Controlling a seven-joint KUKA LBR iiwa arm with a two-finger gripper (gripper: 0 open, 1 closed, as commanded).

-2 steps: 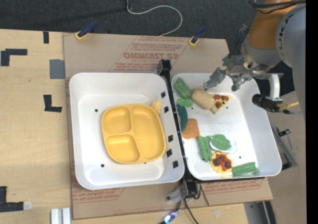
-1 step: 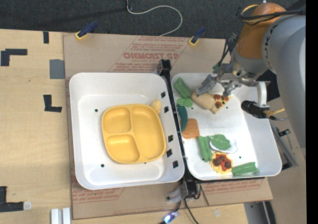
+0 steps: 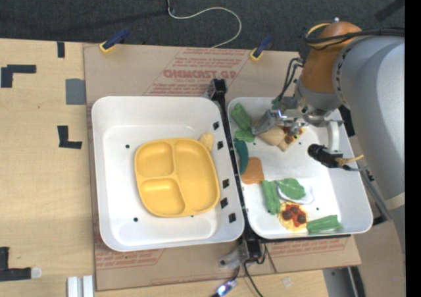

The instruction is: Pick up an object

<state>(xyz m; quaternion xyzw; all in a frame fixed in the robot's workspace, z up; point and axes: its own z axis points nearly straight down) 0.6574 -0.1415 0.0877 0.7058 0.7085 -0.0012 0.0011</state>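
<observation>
At the near edge of the right bin (image 3: pixel 355 220) lies a green piece (image 3: pixel 323 224), and just beside it at 9 o'clock a small pizza slice (image 3: pixel 293 215) with red spots. A long green pod (image 3: pixel 270 197) and a pale green leaf (image 3: pixel 291 189) lie a little farther in. The gripper (image 3: pixel 281 124) is low at 12 o'clock of this bin, over a tan block (image 3: pixel 272 136); whether it grips the block, I cannot tell. The left bin (image 3: pixel 112 157) holds a yellow divided tray (image 3: pixel 176 177) in its middle.
</observation>
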